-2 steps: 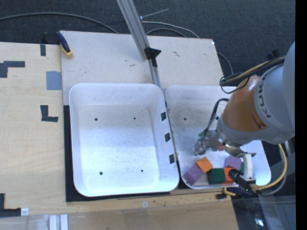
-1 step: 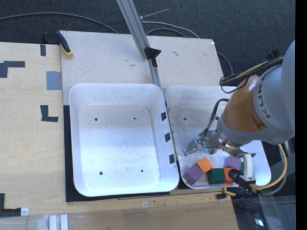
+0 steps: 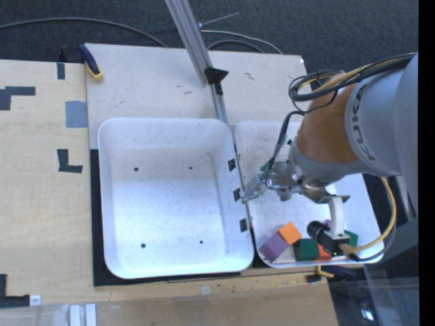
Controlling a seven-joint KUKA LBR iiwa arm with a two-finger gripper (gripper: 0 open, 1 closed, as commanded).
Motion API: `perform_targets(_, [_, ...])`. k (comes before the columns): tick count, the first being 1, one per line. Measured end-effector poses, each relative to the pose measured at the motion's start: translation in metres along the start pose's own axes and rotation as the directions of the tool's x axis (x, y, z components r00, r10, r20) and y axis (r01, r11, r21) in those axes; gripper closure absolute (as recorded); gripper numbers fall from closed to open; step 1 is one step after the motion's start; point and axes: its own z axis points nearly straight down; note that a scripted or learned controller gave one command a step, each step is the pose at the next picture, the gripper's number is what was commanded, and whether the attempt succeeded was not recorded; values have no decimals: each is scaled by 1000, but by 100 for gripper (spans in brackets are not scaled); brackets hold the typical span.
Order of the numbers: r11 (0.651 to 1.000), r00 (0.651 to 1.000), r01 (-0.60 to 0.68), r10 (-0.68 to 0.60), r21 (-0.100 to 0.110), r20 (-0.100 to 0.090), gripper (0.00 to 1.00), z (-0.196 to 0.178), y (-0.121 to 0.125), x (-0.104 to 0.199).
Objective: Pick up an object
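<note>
At the near end of the right bin [image 3: 255, 141] lie the blocks: a purple block [image 3: 274, 247] by the bin's left wall, an orange block [image 3: 289, 233] touching it, and a green block [image 3: 306, 250] just right of both. Above them, over the bin's middle, hangs the gripper [image 3: 272, 182], nothing visibly held; whether it is wide or narrow cannot be told. The arm [image 3: 353, 131] reaches in from the right. Beside it sits the left bin [image 3: 109, 182].
</note>
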Motion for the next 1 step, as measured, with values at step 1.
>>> perform_targets(1, [1000,1000,-2,2,3,1,0,-51,-19,44])
